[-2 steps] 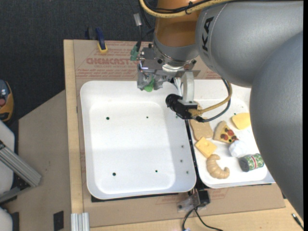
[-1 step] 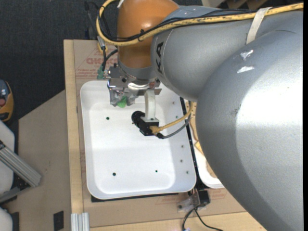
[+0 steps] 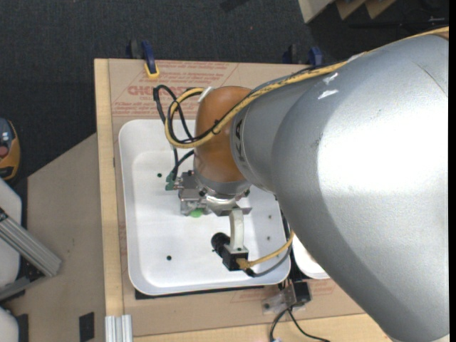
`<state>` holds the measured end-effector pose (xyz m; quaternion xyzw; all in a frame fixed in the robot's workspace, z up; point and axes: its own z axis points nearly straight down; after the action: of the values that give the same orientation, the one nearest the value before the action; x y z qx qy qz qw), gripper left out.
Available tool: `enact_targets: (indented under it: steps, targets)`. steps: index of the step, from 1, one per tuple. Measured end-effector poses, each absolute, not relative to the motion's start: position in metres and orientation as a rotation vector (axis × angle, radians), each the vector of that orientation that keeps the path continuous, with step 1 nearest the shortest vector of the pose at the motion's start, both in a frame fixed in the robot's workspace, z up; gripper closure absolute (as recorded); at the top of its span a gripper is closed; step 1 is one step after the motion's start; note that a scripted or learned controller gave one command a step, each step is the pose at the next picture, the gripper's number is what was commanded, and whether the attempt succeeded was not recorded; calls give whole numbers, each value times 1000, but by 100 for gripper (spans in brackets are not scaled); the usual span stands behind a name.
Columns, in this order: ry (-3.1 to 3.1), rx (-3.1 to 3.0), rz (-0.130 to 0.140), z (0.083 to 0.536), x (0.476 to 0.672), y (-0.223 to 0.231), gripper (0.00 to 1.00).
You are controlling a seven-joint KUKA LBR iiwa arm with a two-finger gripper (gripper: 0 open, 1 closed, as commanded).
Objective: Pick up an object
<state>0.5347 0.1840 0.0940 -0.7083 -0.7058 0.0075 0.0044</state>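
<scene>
From the overhead camera, the smooth grey arm (image 3: pixel 356 177) with its glossy orange band (image 3: pixel 217 144) is reaching down into the left bin (image 3: pixel 142 248), a shallow white tray with rounded corners resting on the tan cardboard-covered bench (image 3: pixel 107 191); the second bin (image 3: pixel 310 262) is peeking out just right of the left bin. The gripper (image 3: pixel 196 201) is hanging near the left bin's middle, its state impossible to tell, with one small green object (image 3: pixel 194 212) showing beneath it, its shape and long axis too hidden to judge.
</scene>
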Motion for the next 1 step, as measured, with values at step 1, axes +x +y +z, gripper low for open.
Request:
enact_targets:
  steps: [1]
  targets:
    - [-2218,-2224,0,112,540,187,100]
